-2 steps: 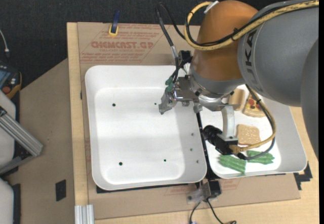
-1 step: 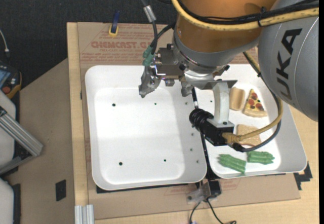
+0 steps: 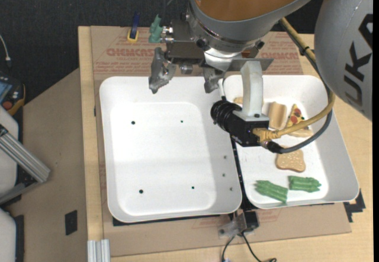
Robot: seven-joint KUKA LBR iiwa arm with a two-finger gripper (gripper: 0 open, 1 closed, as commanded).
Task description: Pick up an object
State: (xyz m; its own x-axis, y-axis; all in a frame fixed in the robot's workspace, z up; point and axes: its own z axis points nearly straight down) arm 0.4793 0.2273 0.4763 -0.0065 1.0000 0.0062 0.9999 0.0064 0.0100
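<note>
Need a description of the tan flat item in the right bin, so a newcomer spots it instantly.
Look in the right bin, toward its near edge. Just behind the two green bean pods lies the toast slice, flat and tan. Its neighbours are green, so its colour sets it apart.

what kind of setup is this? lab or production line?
Most likely a robotics lab grasping rig, not production: two white bins sit on a cardboard-covered bench, toy food such as green bean pieces lies in the right one, and loose cables hang off the arm.

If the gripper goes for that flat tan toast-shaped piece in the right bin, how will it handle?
The flat tan toast-shaped piece lies low on the right white bin floor, so fingers may slide over it. It looks rigid and light, unlikely to roll.
</note>
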